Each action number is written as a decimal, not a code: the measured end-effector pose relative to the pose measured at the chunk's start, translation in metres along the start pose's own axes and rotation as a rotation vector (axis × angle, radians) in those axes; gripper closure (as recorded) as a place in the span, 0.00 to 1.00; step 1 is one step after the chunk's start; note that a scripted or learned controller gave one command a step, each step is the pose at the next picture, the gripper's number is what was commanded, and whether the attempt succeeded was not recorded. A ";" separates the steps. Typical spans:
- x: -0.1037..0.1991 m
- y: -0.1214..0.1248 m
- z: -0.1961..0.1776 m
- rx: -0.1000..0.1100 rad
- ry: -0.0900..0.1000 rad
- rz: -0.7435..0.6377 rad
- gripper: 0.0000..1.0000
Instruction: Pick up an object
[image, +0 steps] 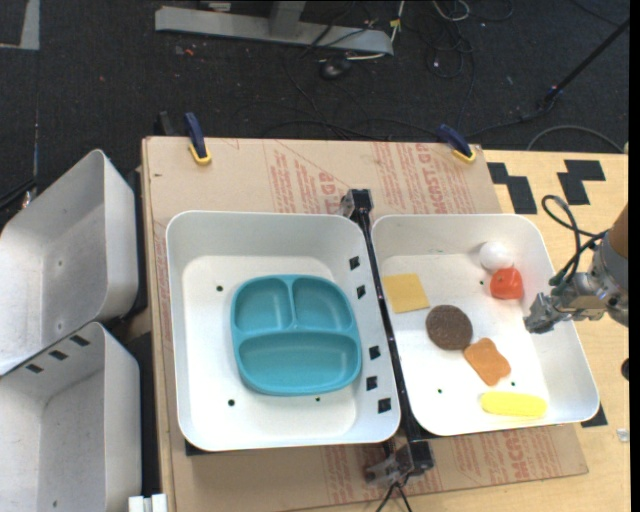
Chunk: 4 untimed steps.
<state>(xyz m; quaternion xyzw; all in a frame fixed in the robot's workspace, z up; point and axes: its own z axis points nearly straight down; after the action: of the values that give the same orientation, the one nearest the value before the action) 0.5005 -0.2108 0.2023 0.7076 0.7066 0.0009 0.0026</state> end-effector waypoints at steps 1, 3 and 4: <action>-0.001 0.002 -0.046 -0.002 -0.001 -0.004 1.00; 0.104 0.025 -0.043 0.002 0.003 -0.010 1.00; 0.156 0.030 -0.030 0.005 0.004 -0.009 1.00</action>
<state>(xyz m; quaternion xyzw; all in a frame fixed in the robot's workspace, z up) 0.5309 -0.0552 0.2316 0.7043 0.7099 0.0003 -0.0008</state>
